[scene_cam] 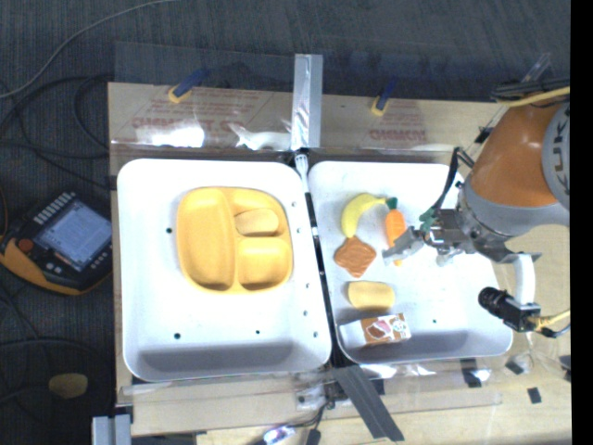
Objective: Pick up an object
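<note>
From the camera above the bench, my gripper (pixel 417 240) hangs over the right bin (pixel 463 327), just beside the carrot (pixel 396 227), which lies by the banana (pixel 359 211). Whether my jaws are apart or together I cannot tell; the wrist hides them, and nothing visibly sits between them. Nearby lie an orange-brown piece (pixel 355 256), a pale yellow bun (pixel 371 294) and a small printed box (pixel 384 327) (all in the same bin). The left bin (pixel 148 332) bears a yellow tray (pixel 208 248). I judge this the approach step: nothing is lifted yet. Next I would need to centre over the carrot and descend squarely, since the crowding banana could spoil the grip.
</note>
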Controlling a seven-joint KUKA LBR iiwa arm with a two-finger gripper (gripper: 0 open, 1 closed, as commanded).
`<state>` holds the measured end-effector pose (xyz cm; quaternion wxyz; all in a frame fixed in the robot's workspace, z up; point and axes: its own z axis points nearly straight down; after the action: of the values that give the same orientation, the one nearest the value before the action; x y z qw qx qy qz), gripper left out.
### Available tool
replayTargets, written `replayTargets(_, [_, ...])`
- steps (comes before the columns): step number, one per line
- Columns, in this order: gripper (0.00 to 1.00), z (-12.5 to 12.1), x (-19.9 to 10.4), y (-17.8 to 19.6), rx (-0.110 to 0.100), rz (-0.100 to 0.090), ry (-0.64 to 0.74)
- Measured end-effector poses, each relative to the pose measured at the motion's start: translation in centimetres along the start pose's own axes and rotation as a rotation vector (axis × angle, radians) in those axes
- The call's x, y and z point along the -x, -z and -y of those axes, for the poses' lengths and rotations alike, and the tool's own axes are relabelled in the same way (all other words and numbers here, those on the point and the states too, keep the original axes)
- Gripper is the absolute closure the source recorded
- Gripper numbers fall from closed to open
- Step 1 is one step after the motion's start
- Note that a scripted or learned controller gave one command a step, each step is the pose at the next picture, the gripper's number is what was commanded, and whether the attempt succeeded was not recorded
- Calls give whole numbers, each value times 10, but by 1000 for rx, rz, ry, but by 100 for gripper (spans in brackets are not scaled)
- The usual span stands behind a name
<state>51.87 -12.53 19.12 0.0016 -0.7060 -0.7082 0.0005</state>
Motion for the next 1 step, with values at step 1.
replayTargets(1, [0,28,13,37,1,0,-116])
